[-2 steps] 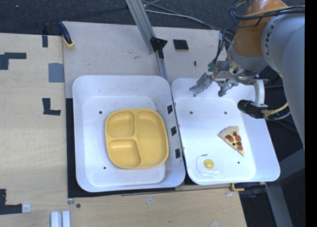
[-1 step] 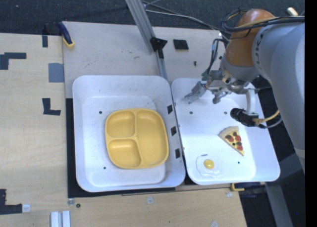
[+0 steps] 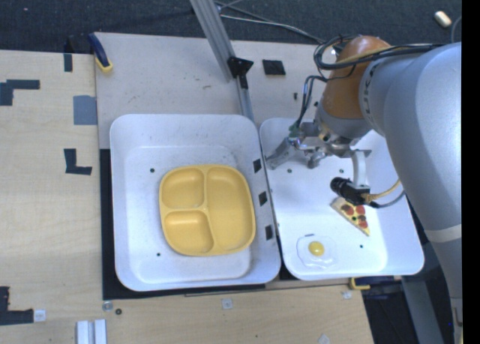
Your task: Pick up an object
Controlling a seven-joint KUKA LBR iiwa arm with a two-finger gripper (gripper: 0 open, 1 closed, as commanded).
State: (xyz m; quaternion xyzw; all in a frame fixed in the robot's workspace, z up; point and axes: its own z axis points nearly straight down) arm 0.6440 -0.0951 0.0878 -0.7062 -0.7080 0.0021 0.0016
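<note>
The camera view looks down at a slant on a light wooden table (image 3: 45,185) carrying two shallow white bins side by side. The left bin (image 3: 131,140) contains a yellow divided plate (image 3: 206,209) with three compartments, lying flat near the bin's centre. The right bin (image 3: 397,252) contains two small food-shaped objects: a fried egg (image 3: 316,249), white with a yellow yolk, near the bin's front edge, and a pizza slice (image 3: 352,215) just beyond it and to the right, lying flat on the bin floor. The two objects are near each other but apart. The grey arm (image 3: 427,110), with its orange band (image 3: 346,80) above the wrist, reaches in from the right, and the claw (image 3: 304,151) sits over the far left part of the right bin, close to the wall shared with the left bin. Whether the claw is open or closed cannot be determined here; no object is visible in it. The claw is well apart from the fried egg and apart from the pizza slice. A slanted metal pole (image 3: 214,28) crosses the table behind the bins.
</note>
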